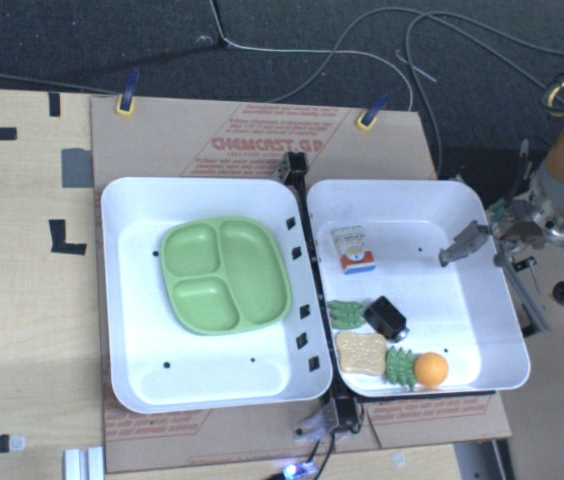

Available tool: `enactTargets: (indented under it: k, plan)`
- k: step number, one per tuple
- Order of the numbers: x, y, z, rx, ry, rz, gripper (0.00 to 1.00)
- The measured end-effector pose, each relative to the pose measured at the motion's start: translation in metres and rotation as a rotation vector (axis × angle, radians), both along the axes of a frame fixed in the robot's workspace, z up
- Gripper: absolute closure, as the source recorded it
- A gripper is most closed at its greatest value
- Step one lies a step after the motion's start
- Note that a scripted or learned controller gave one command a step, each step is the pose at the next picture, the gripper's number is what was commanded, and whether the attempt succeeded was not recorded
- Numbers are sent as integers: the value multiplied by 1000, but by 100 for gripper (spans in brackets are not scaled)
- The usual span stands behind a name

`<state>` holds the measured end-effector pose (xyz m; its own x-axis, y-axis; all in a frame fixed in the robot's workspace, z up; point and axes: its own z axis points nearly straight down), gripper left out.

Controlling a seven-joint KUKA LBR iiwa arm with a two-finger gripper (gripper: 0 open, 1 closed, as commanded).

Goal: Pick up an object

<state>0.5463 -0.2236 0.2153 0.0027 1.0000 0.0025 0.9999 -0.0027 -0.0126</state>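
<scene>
My gripper (486,252) hangs over the right rim of the right bin (417,203), open, with nothing between its fingers (460,245). Inside that bin lie a small white carton with red and blue print (353,249), a black block (385,317), a green leafy toy (346,314), a tan bread slice (361,352), a second green toy (398,365) and an orange ball (430,369). These objects sit left of and below the gripper, apart from it.
The left bin (127,298) holds a green divided plate (226,274). A black clip strip (304,258) runs between the bins. Cables (382,28) lie on the dark floor behind the bench.
</scene>
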Motion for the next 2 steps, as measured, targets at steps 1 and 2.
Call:
enactTargets:
  k: [1,2]
  plan:
    - [3,0,6,-3,-11,3,0]
    - [-4,9,-51,-1,-6,4,0]
